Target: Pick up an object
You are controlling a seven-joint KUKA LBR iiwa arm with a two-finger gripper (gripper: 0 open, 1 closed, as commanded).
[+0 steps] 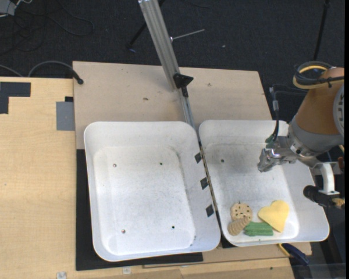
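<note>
The hand hangs over the upper part of the right bin, with the grey arm and its orange band coming in from the right; nothing shows between its tips, and whether it is released or clenched I cannot tell at this size.

The pickable things lie together below the hand, toward the near edge of that bin and well apart from it: a yellow heart-shaped piece almost straight below; a green pod below and slightly to the left, touching the yellow piece's lower edge; a tan biscuit further left; and a ridged tan piece just under the biscuit, touching the pod's left end. The left bin sits well off to the hand's left.

By my reading this is the approach step, with no grasp begun; the next move calls for travelling toward the near edge to stand over one piece, then lowering.

The pod's long axis runs nearly left to right across the bin; the yellow heart points down and left; the ridged piece slants up to the right; the biscuit is round, with no clear axis.
</note>
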